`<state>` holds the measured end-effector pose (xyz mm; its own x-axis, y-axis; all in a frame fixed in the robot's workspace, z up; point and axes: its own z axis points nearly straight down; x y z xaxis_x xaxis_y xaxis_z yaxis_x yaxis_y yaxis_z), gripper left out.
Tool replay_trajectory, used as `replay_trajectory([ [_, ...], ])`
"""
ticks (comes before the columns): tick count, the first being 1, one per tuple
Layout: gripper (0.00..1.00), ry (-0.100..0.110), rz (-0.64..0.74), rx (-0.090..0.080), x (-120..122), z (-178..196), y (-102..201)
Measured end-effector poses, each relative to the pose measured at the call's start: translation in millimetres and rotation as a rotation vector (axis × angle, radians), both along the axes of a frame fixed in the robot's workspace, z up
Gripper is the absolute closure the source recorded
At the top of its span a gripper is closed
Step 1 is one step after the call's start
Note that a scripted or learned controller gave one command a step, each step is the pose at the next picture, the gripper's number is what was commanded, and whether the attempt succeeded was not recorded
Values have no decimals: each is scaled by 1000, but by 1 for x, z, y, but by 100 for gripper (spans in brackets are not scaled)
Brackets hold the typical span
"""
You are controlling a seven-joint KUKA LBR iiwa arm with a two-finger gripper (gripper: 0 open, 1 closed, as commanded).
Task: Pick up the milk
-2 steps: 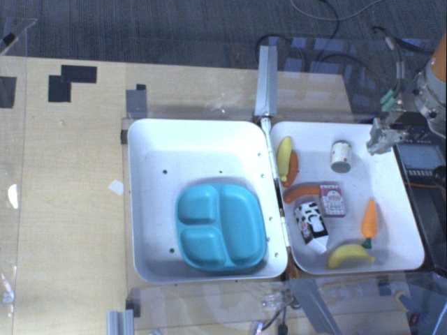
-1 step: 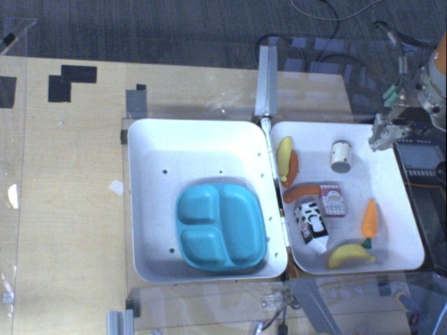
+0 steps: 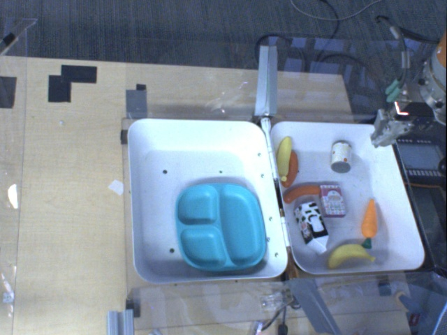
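**Milk's in the right bin, end effector's parked up at the far right corner**

Heads up, here's your layout. The milk carton [image 3: 311, 222], the one with the black and white cow pattern, is lying in the right bin [image 3: 391, 187], toward its near left part. It's touching or just about touching the little pink carton [image 3: 332, 200] on its right, and a sausage [image 3: 302, 191] sits just above it. A yellow banana [image 3: 351, 255] lies just below and to the right of the milk, near the front wall.

Your end effector [image 3: 386, 129] is up over the far right corner of that same bin, right around the rim. So the milk is well apart from it, down and to the left in the camera view, with the small tin can [image 3: 340, 156] roughly between them. I can't tell how the end effector is set, it's too small and blurry.

Other stuff in the right bin: a second banana [image 3: 283, 156] by the left wall and a carrot [image 3: 369, 218] on the right side. The left bin [image 3: 150, 187] has a blue divided plate [image 3: 220, 226]. Both bins sit on the pale wood tabletop [image 3: 70, 187].
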<state>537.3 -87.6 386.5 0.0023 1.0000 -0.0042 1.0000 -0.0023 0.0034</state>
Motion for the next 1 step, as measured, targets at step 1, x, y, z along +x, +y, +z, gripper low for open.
replay_trajectory([
  [1, 100, -1, 5, -1, 3, 9, 0],
])
